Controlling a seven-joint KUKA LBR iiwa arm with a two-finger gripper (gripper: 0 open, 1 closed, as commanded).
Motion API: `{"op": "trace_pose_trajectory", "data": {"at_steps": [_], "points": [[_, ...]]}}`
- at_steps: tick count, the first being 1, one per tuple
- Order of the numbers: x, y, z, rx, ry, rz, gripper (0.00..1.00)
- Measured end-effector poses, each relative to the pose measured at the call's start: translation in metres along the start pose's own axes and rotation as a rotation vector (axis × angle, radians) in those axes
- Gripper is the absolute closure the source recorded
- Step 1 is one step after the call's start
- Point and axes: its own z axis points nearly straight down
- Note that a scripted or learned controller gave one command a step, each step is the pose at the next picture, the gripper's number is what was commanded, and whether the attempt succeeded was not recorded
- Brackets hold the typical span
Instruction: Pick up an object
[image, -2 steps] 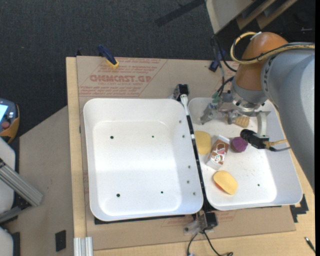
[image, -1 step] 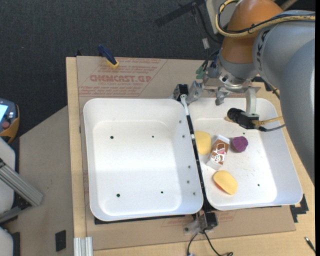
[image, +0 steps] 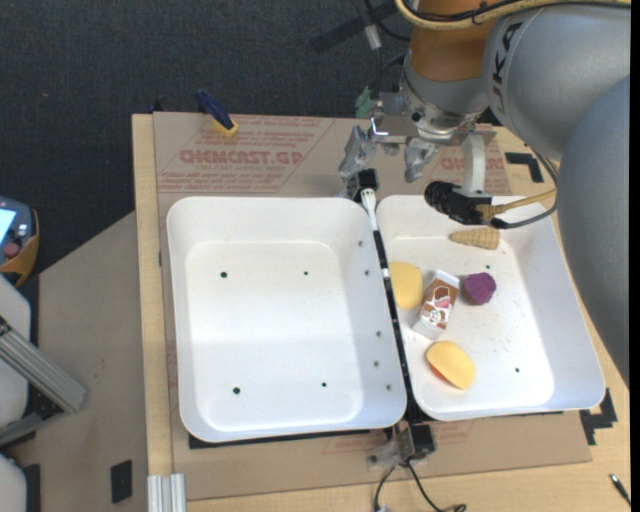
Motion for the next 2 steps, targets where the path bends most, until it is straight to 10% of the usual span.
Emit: {"op": "trace_pose_trajectory", "data": {"at_steps": [1,2], "points": [[0.040,-0.004,0.118,0.020,-0.001,0.004,0.00],[0.144,-0.004,0.191,0.013,0.001,-0.002,0.00]]}}
